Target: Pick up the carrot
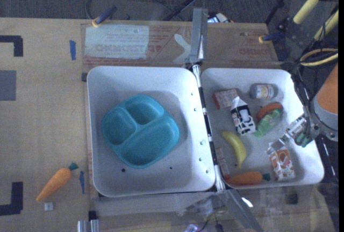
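Carrot [246, 178] lies flat against right bin's near wall, left of and below the gripper [299, 134]; finger state cannot be told

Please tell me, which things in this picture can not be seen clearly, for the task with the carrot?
- Claw, camera view: small and blurred at the right bin's edge; the state of its tips is unclear.
- Arm: cut off by the right edge.
- Carrot in the right bin: its left tip touches the divider rim, partly hidden.
- Small cartons: print too small to read.
- Carrot on the bench: visible, outside both bins.
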Controlling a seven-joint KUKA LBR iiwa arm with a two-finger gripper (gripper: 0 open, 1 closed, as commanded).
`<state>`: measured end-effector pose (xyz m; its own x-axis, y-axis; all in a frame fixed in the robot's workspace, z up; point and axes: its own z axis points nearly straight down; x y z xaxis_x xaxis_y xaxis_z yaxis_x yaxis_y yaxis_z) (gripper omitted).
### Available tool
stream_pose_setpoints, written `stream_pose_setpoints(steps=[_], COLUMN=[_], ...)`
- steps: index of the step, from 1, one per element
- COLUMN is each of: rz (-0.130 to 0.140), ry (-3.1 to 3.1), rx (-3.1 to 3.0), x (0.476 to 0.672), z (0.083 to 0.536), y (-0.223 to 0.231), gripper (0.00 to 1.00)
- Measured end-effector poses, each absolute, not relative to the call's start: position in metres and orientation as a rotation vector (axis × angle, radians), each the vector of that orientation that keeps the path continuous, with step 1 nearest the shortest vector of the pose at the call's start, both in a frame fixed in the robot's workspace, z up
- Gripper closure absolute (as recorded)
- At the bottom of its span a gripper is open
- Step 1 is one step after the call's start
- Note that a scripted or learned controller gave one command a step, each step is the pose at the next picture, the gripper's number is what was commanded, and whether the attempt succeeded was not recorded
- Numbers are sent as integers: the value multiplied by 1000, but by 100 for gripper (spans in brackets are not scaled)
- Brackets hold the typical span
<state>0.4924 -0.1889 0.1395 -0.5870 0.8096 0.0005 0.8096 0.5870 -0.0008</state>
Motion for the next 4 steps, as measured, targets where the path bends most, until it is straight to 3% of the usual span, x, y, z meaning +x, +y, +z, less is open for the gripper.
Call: stream_pose_setpoints(steps=[2,3,4], rz=[-3,-1,-2], ry=[-3104,-3106,-3106], rx=[-459,-481,-481], x=[479,480,480], z=[142,187,187], y=[-149,-224,-224], gripper=[0,0,0])
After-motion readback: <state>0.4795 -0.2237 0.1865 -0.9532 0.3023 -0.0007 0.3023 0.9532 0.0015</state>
